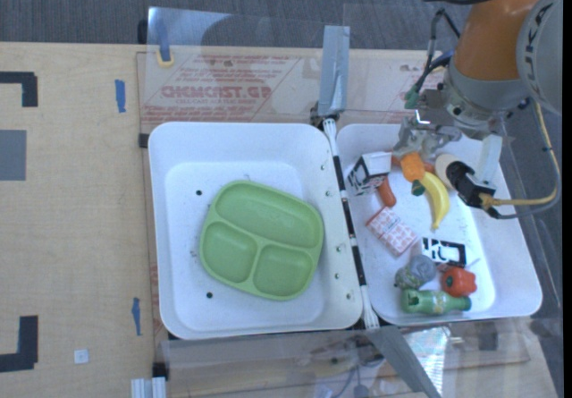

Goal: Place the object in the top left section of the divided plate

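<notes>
Lying nearest the camera in the right bin (523, 293) is one green bottle (434, 301), with one red-orange pepper-like item (458, 280) and one grey crumpled lump (415, 275) just beyond it. Farther from the bottle come one black-and-white card (444, 251), one red-and-white patterned packet (391, 230), one small orange-red piece (386, 194) and one yellow banana (437, 196). One black-and-white box (368, 168) sits at the far left of this bin. The hand (418, 144) hangs over an orange item (411, 166) beside the banana; whether it is parted or closed cannot be told. The left bin (170, 164) holds one green divided plate (261, 240) with three sections, well apart from the bottle. Beyond both bins, on the desk (71, 208), lies one clear sheet (223, 88).
</notes>
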Available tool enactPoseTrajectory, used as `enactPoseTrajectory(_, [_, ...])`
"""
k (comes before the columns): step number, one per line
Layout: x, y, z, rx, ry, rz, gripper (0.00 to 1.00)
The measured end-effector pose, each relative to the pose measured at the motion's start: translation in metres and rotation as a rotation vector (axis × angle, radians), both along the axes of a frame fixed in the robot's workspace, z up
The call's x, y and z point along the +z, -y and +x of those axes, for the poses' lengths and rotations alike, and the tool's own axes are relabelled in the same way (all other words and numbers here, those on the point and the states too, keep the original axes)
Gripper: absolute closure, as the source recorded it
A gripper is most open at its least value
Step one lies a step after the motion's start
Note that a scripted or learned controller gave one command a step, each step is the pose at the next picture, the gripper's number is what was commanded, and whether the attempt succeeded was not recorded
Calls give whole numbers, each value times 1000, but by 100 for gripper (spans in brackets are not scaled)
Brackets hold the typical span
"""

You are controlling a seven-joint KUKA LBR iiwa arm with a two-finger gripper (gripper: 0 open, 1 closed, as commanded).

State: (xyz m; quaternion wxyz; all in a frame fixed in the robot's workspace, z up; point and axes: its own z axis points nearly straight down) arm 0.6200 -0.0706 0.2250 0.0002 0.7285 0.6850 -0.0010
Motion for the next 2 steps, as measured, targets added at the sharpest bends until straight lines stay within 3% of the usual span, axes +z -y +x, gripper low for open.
enactPoseTrajectory(1, [-41,-47,-25,168,-2,3,100])
enactPoseTrajectory(2, [-39,-97,-47,251,1,4,100])
